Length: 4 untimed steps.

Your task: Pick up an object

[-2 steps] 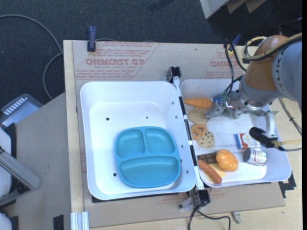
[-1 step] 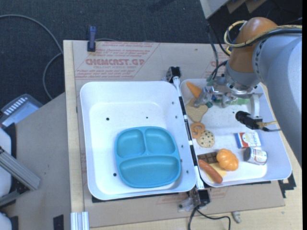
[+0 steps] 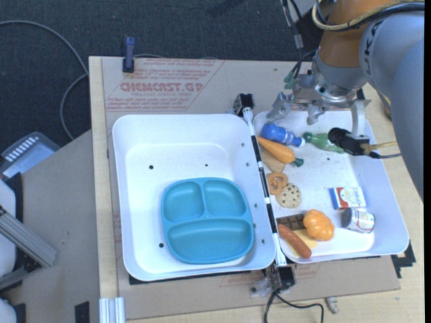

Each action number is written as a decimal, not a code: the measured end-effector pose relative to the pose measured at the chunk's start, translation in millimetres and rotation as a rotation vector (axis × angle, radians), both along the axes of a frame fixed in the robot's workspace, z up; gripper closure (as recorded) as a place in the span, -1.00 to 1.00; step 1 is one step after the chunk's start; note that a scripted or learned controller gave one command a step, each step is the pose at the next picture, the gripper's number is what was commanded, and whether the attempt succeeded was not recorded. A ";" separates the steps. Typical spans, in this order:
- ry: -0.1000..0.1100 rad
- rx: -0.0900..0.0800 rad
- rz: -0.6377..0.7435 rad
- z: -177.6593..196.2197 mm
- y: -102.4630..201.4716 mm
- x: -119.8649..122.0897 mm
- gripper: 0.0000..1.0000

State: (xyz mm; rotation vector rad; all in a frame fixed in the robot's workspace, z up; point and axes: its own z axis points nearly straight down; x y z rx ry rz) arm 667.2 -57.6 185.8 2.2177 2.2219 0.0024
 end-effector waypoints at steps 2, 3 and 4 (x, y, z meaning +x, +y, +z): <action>0.005 0.001 -0.003 -1.7 -23.0 -188.6 -1.00; -0.001 -0.001 -0.003 -99.4 -52.5 -187.1 -1.00; -0.006 -0.001 -0.003 -89.0 -51.4 -185.9 1.00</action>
